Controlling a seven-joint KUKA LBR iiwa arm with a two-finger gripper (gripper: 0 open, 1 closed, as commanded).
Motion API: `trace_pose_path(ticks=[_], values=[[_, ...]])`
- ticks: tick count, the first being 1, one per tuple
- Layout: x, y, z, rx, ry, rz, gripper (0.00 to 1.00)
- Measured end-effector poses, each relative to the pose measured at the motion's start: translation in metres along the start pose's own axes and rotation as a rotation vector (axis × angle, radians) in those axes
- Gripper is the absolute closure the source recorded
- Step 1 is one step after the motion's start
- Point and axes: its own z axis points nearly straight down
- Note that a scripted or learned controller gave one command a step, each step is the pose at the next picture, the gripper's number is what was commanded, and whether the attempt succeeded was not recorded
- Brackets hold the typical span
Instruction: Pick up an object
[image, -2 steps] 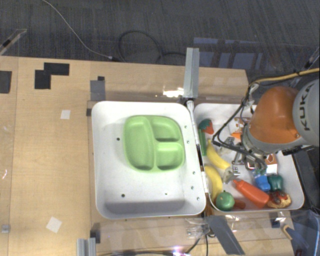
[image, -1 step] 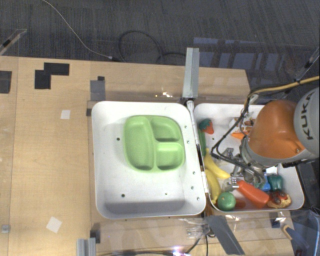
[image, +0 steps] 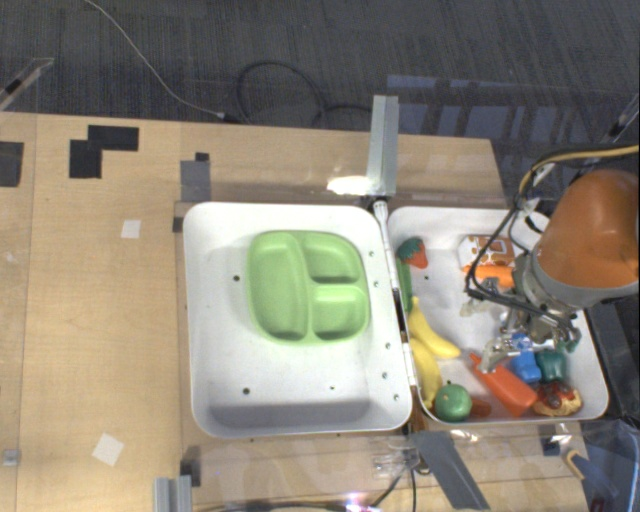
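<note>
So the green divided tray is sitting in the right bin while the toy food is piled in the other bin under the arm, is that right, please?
Not quite: the camera view shows the green divided tray in the left bin, not the right one. The rest stands: the toy food, including the banana and the green round fruit, is piled in the other bin, the right bin, under the arm.

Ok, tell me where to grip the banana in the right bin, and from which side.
Probably from straight above, across the middle of the banana. It lies flat and long beside the bin's left wall, so close the fingers across its narrow width, clear of the green ball at its lower end.
</note>
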Motion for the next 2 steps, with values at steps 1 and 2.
trace_pose_path(ticks=[1,2], values=[[-0.097,0.007,0.034,-0.001,-0.004,-0.022,0.00],[-0.056,-0.038,0.033,0.000,-0.003,0.168,0.00]])
